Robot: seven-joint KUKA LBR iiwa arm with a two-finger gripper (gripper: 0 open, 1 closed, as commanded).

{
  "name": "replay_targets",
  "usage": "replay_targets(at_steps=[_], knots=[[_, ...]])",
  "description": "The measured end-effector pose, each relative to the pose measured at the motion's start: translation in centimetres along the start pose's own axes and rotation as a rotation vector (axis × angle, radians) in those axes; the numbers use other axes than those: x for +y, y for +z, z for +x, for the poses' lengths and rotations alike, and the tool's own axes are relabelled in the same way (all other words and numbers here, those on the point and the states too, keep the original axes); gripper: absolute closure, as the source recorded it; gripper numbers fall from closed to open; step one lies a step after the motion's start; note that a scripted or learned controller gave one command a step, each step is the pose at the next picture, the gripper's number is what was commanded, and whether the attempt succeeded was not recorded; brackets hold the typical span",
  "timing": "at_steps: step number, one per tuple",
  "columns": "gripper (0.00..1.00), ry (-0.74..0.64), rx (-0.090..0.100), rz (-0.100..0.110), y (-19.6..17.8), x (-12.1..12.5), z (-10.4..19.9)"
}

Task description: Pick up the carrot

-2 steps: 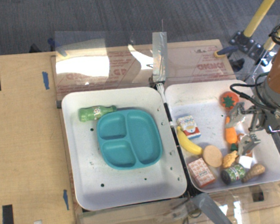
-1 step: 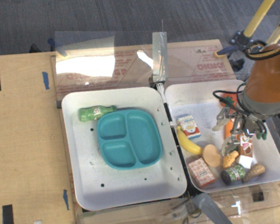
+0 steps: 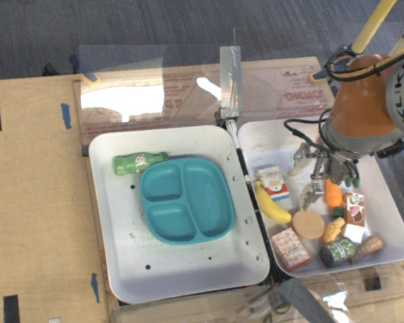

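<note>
The carrot [image 3: 332,196] is a short orange piece lying in the right bin [image 3: 397,227], right of the middle. My gripper [image 3: 330,184] hangs low over it, under the orange wrist band. Its metal fingers [image 3: 310,196] look spread apart, one to the carrot's left and one by its upper right. The gripper is open, and the carrot rests on the bin floor between the fingers. The gripper body hides the carrot's top end.
Crowded round the carrot are a banana [image 3: 271,204], a small carton [image 3: 271,181], a tan disc [image 3: 308,224], a red box [image 3: 290,248], a green can [image 3: 337,252], a potato [image 3: 367,248] and a brown-and-white carton [image 3: 354,210]. The left bin [image 3: 119,257] holds a teal divided plate [image 3: 188,197] and a green bottle [image 3: 138,162].
</note>
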State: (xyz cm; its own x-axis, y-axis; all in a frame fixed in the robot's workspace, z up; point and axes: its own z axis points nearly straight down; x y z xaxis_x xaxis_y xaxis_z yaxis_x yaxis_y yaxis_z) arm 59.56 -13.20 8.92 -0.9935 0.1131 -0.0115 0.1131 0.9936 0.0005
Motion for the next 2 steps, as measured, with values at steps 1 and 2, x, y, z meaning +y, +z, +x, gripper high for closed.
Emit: replay_targets(at_steps=[1,2], knots=[[1.0,-0.002,-0.016,0.001,-1.5,0.1,-0.5],[1.0,-0.096,-0.011,0.003,-16.7,-1.2,-3.2]])
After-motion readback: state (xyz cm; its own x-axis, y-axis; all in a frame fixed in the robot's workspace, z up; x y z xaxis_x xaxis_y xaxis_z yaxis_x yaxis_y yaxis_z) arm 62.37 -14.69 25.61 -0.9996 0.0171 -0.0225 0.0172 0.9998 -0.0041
